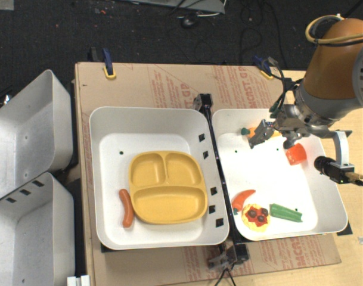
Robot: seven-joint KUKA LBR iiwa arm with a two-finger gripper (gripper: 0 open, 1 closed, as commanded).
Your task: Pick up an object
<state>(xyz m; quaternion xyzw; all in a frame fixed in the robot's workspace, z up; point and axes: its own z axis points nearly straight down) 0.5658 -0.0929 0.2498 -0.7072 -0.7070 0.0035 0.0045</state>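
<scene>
Camera view, right side of the frame: the grey two-finger gripper (275, 134) hangs over the right white bin's (330, 222) upper part, fingers spread, pinching nothing. Just beside it lies a small orange-red plastic cup (296, 154), tipped on its side, glossy.

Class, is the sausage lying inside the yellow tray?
No, the sausage lies on the bin floor beside the yellow tray, by its left edge.

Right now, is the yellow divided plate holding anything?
Empty: all three compartments of the yellow plate show bare. The sausage lies beside it, on the bin floor.
</scene>
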